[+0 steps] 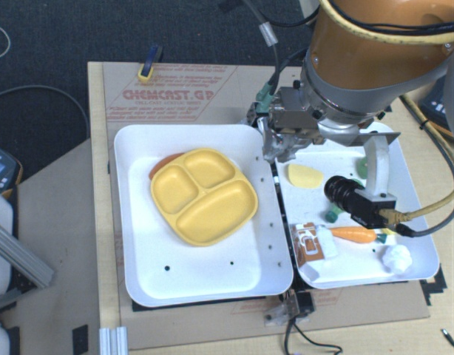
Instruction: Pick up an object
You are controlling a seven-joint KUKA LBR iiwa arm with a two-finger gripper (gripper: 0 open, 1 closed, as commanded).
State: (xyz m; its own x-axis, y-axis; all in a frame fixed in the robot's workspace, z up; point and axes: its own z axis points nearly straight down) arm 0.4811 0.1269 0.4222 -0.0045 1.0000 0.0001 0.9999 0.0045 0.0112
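The arm point(382, 43) is the big thing here, grey and orange, coming in from the right and hanging over the top of the right bin point(423, 231); next down in size are the two white bins sitting side by side on the bench point(175, 95), left bin point(131, 198) touching the right one along the middle; inside the left bin there's a yellow divided plate point(203, 196), three compartments, sitting a bit tilted with something orange-red peeking out from under its upper left edge; the gripper point(282, 143) is down at the top left corner of the right bin, right by the dividing wall, and I honestly can't tell how its jaws stand, too much metal in the way; the small stuff is all in the right bin: a yellow slice point(305, 176) just below the gripper, a carrot point(354, 235) lower down, a brown and white packet point(310, 244) near the bottom left, a small white ball point(397, 257) at the bottom right, a tiny teal bit point(333, 215) near the middle.
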